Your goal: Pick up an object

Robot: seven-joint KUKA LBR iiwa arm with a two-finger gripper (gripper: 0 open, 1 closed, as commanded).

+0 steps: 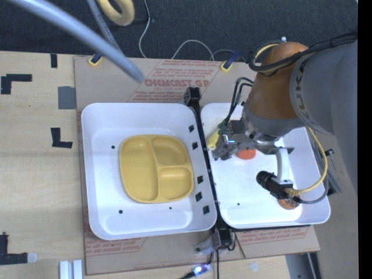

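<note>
My gripper [225, 148] hangs low over the left part of the right bin [256, 211], close to the divider between the two bins. A small red-orange object [249, 153] lies just to its right, partly under the wrist. At the gripper's left side a small yellow piece [213, 138] peeks out; whether it is held is hidden. A brownish-orange object [286, 203] rests near the right bin's front right. The arm [279, 92] covers the back of that bin.
The left bin [99, 214] holds a yellow divided plate [156, 167] in its middle. A black divider with clips [200, 156] runs between the bins. Cardboard [168, 80] lies under both bins.
</note>
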